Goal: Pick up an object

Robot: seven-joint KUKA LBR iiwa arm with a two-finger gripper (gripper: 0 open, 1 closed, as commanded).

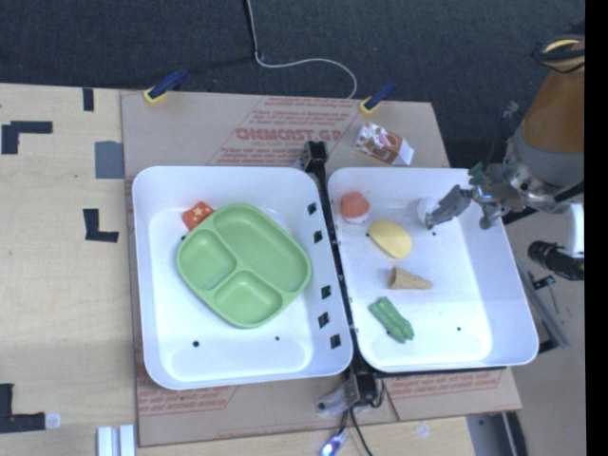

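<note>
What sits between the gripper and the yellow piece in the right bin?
Nothing visible. The gripper hovers over the right bin near its upper right, and the yellow piece lies just left and below it with bare bin floor between. The red-topped piece, cone and green piece lie off that line.
</note>
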